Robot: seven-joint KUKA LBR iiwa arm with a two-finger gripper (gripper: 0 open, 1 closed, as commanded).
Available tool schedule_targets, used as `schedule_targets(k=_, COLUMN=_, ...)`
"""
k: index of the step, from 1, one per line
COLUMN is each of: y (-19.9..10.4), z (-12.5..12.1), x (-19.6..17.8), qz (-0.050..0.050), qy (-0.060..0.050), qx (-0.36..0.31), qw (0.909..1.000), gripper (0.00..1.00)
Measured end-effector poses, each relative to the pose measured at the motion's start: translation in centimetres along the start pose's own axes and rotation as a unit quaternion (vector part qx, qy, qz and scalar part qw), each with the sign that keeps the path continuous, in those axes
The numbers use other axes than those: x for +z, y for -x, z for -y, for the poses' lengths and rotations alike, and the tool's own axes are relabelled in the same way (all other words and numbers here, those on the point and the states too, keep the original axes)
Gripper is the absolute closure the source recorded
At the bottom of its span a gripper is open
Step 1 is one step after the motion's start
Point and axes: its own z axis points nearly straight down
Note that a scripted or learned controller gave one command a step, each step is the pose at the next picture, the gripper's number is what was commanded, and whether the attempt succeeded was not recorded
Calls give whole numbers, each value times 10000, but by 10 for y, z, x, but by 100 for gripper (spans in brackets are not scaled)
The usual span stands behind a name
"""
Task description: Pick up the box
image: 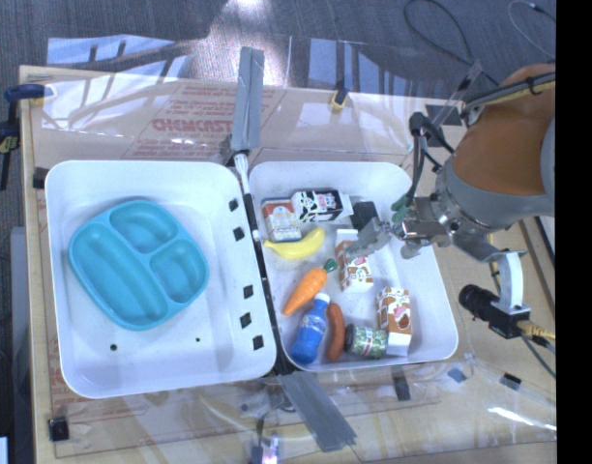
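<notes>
A pale wooden desk [103, 95] fills most of the frame, its top covered by a clear plastic sheet that catches bright glare along the upper left. Faded red lettering shows through the sheet above the bins. Beyond the desk's upper edge lies dark grey carpet [132, 3], with thin black cables looping at the upper right. A blue clamp [20, 93] grips the desk's left edge.

Two shallow white bins sit side by side at mid-frame. The left bin [74, 356] carries a blue divided plate [138, 262]. The right bin [427, 288] is crowded: a small box with red print [281, 219] lies at its upper left, touching a black-and-white cow-patterned carton [320, 204] to its right. Just below them is a banana [296, 246], then a carrot [306, 290], a blue bottle [311, 327] and a green can [369, 340] along the lower edge. Two more small printed cartons stand in the bin, one near its centre [356, 269] and one at lower right [395, 317].

The grey arm [499, 177], with its orange band, enters from the right of the frame. Its pincer [366, 235] hangs over the upper middle of the right bin, just above the central carton and to the right of the box with red print; whether its fingers are apart or together I cannot tell, since they blur into the objects below
</notes>
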Motion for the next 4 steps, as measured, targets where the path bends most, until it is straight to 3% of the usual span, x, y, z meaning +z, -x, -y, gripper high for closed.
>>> schedule_targets(k=1, y=35, z=-27, x=156, qz=1, qy=5, qx=-259, qw=9997, gripper=0)
schedule_targets(k=2, y=32, z=-41, x=177, qz=41, qy=150, qx=1, qw=9999, gripper=0)
schedule_targets(k=3, y=33, z=-44, x=165, qz=65, qy=180, qx=-31, qw=9998, gripper=100)
schedule_targets(k=4, y=-20, z=14, x=194, qz=-5, qy=1, qx=-338, qw=9994, gripper=100)
